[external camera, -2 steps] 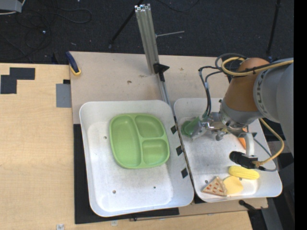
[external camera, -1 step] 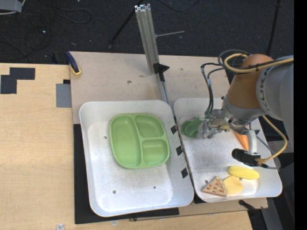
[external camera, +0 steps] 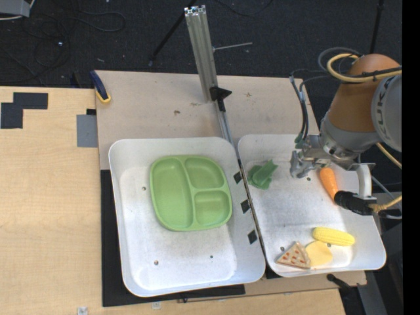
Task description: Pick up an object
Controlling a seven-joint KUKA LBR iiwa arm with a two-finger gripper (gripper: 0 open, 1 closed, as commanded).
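Nearest, along the front edge of the right bin (external camera: pixel 367 258), lie a wedge of waffle or pizza (external camera: pixel 293 256), a pale yellow slice (external camera: pixel 320 254) touching it, and a corn cob (external camera: pixel 333 236) just behind — all toy food by the look of it, light, stiff and smooth, so likely to skid if pinched off-centre. The corn I would take across its middle, at right angles to its length.

Further back, by the bin's right wall, the carrot (external camera: pixel 328 182) lies just beside my fingers (external camera: pixel 302 165) — apart from them, on their right. It looks hard and tapered; I judge the thicker upper half the surer hold.

The green leafy piece (external camera: pixel 262 174) sits to their left near the bin's left wall, softer-looking and irregular.

I cannot tell how my fingers stand, and I see nothing between them.
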